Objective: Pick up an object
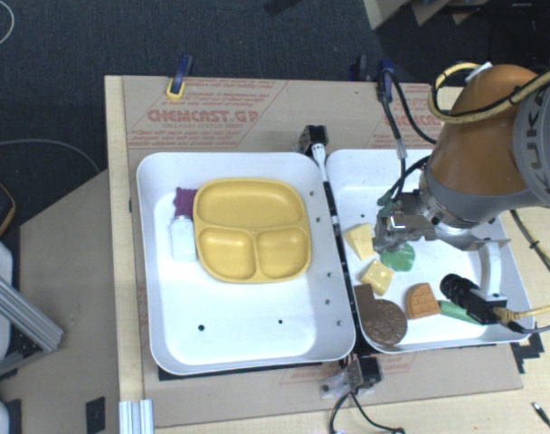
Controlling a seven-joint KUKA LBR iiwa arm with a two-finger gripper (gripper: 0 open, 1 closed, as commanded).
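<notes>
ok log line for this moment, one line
arm: over right bin | gripper: low above green object | grasp: unconfirmed | left bin: yellow divided tray

Along the far edge of the cardboard sheet [257,107] under the bins you can read red print, upside down from this camera: it looks like "CHEMCAST GP", set inside thin red diagonal lines. The same red print repeats fainter toward the sheet's far right corner, too washed out for you to read. On the arm [537,134], at the right edge of the view, you see part of dark lettering, roughly "UK", cut off by the frame. You can read nothing else here.
</notes>
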